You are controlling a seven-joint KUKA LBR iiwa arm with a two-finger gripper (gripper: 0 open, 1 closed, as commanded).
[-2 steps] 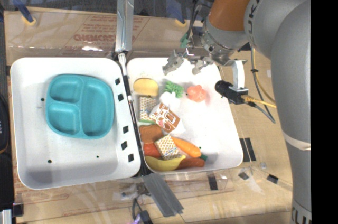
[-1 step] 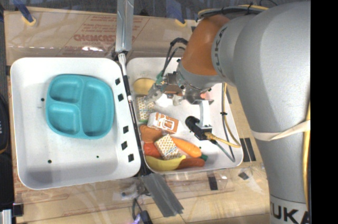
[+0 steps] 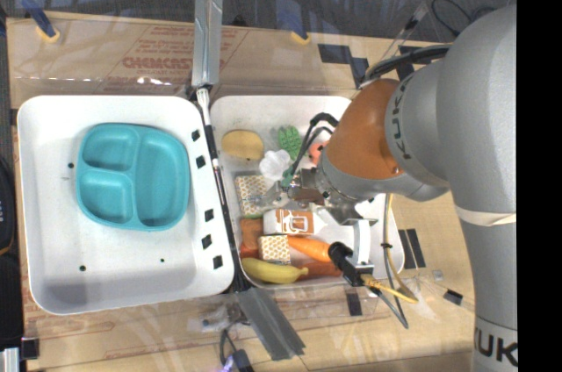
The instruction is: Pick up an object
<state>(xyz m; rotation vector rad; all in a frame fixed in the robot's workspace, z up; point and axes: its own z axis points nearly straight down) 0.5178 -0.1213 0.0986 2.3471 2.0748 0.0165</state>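
The arm [image 3: 479, 98] reaches in from 3 o'clock and its gripper [image 3: 299, 179] hangs low over the middle of the right bin [image 3: 263, 103], among the clutter there. The orange wrist hides it from above, so I cannot tell whether it is open or closed, or whether it grips anything. Just beside the gripper at its 10 o'clock lies a white wad [image 3: 275, 161]. A green toy [image 3: 288, 138] sits at the bin's 12 o'clock and a yellow lump [image 3: 243, 144] at 11 o'clock. At the gripper's 8 o'clock is a checked pad [image 3: 250, 190], and at its 6 o'clock an orange-and-white carton [image 3: 294, 223]. Below that, a carrot [image 3: 309, 249] lies slantwise at the bin's 6 o'clock, with a banana [image 3: 274, 272] along the near wall at 7 o'clock, the two close together. The left bin [image 3: 53, 274] bears a teal plate [image 3: 133, 177] with three compartments, well apart from the gripper.
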